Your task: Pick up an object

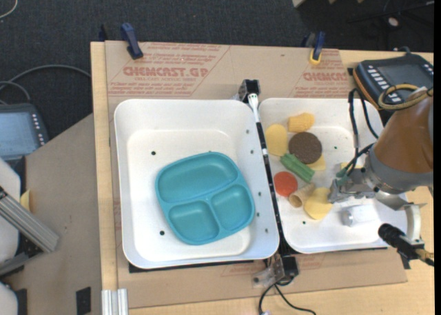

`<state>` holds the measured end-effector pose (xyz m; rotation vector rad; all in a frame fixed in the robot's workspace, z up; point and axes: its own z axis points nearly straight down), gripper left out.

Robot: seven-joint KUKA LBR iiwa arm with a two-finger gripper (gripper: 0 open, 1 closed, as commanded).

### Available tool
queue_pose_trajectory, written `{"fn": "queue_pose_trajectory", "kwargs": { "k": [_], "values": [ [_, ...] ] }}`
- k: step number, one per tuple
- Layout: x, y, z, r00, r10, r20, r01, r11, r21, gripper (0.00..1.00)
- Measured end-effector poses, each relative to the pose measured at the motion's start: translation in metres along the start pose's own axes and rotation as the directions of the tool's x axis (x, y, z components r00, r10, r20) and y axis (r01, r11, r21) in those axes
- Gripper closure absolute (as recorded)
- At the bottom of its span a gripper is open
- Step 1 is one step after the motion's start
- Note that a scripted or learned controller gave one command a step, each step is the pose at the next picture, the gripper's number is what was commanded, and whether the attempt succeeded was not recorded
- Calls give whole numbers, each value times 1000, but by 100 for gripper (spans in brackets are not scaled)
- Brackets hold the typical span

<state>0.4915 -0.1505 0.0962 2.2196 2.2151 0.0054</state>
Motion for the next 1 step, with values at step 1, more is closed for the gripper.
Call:
{"fn": "queue_pose_trajectory", "kwargs": {
  "k": [1],
  "values": [
    [94, -6, -93, 1000, -13, -5, 13, 1000, -3, 100]
  ]
}}
